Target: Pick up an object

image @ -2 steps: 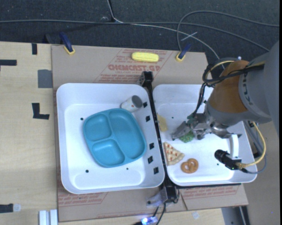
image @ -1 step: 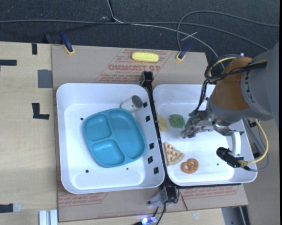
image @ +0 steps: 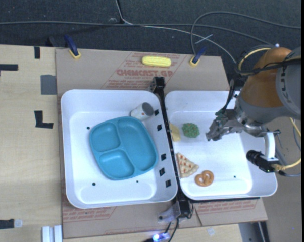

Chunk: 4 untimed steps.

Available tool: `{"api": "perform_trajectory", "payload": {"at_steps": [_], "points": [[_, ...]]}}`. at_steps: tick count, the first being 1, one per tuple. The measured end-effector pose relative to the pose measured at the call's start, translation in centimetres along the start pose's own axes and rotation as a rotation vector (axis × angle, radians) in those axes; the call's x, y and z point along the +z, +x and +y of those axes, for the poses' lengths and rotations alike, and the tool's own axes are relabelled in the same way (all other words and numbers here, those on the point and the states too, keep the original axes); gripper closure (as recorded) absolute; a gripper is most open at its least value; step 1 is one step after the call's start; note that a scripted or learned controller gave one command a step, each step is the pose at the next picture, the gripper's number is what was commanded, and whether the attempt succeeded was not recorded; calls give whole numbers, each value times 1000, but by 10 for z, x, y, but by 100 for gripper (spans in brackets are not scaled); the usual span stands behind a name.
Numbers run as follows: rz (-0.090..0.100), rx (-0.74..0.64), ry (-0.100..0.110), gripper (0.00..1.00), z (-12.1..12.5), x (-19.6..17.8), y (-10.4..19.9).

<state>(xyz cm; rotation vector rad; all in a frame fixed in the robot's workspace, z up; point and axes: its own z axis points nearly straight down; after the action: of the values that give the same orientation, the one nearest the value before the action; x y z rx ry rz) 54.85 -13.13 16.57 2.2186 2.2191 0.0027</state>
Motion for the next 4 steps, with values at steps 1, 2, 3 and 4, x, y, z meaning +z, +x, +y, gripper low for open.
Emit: {"api": "perform_trajectory", "payload": {"at_steps": [1, 2, 3, 4], "points": [[1, -1, 0, 100, 1, -42, -1], [0, -1, 0, 100, 4, -88, -8], [3, -7, 4, 100, 13, -93, 47], [3, -7, 5, 100, 23, -95, 104]]}}
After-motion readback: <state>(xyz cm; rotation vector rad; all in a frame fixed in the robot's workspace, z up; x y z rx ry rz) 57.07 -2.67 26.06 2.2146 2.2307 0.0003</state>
